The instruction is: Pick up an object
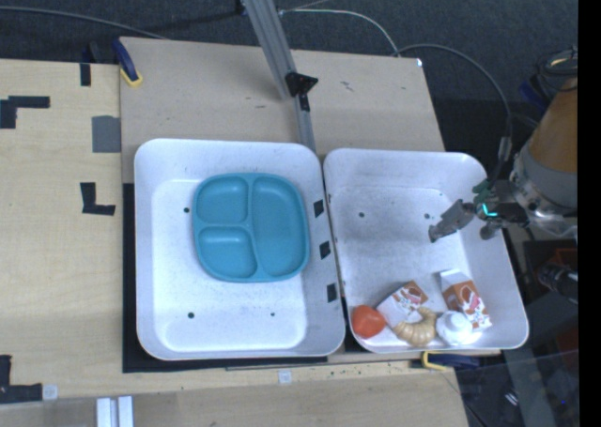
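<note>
Jaws look spread and hold nothing on the gripper [462, 219] over the right bin [394, 181] — cartons [465, 296], croissant [416, 328], tomato [368, 321] sit at its near edge, likely light, toy-stiff, slick — grip carton across flat sides.

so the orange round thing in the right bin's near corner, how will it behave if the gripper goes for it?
The orange ball-like object looks round and smooth, so it will probably roll or squirt away if nudged off-centre. It sits against the right bin's front wall beside a croissant-shaped piece, which may limit rolling but crowd finger access. It looks like a toy, so probably light.
</note>
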`<state>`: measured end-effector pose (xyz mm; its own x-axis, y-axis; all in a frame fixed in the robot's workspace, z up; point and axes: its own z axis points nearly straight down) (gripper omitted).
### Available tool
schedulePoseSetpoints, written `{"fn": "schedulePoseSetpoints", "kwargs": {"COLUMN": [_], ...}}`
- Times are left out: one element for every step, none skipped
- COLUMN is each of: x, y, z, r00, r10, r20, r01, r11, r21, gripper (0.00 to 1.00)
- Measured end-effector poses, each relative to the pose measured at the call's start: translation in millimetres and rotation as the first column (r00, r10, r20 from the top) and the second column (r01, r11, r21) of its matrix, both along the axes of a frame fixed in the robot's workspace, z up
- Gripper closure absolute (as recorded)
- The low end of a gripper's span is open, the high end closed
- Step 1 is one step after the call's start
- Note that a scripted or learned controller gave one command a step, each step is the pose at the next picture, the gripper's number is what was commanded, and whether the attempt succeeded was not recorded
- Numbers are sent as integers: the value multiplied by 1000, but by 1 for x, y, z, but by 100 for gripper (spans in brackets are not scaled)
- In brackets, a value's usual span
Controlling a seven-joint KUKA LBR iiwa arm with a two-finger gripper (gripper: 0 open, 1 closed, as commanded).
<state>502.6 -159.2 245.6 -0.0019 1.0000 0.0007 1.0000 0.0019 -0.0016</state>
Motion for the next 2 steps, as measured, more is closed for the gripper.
{"fn": "schedulePoseSetpoints", "kwargs": {"x": [-1,-2], "y": [-6,-3], "z": [-46,-110], "r00": [1000,1000], "r10": [-1,-1], "r20": [-5,-7], "r01": [1,1], "r11": [1000,1000], "r21": [0,1], "gripper": [0,0]}}
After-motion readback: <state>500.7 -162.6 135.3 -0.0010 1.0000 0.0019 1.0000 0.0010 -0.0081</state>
